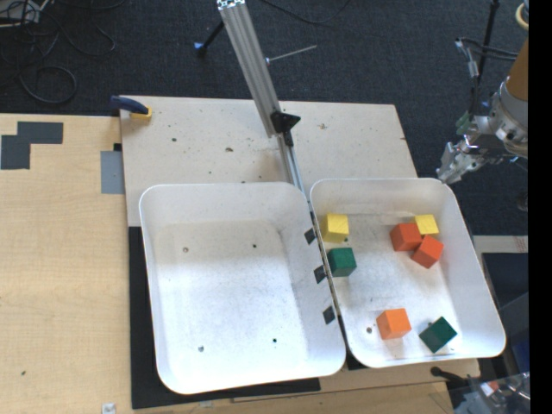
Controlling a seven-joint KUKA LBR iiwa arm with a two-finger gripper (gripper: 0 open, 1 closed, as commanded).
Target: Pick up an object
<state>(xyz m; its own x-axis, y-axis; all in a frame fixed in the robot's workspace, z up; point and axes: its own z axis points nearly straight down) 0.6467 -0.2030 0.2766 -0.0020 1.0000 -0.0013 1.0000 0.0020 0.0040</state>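
The right bin point(470, 231) holds several small blocks: a yellow cube point(336, 225) and a green cube point(341, 261) near its left wall, a second yellow cube point(426, 224) beside two red-orange cubes point(404, 235) point(428, 251), and an orange cube point(393, 323) with a dark green cube point(438, 334) toward the front. My gripper point(457, 162) hangs above the bin's far right corner, outside its rim, with nothing visible between its fingers.
The left bin point(164, 231) stands beside the right one, with black clips along the shared wall. A slanted aluminium bar point(252, 59) rises behind the bins. A small blue and yellow clamp point(131, 107) lies at the board's far left corner.
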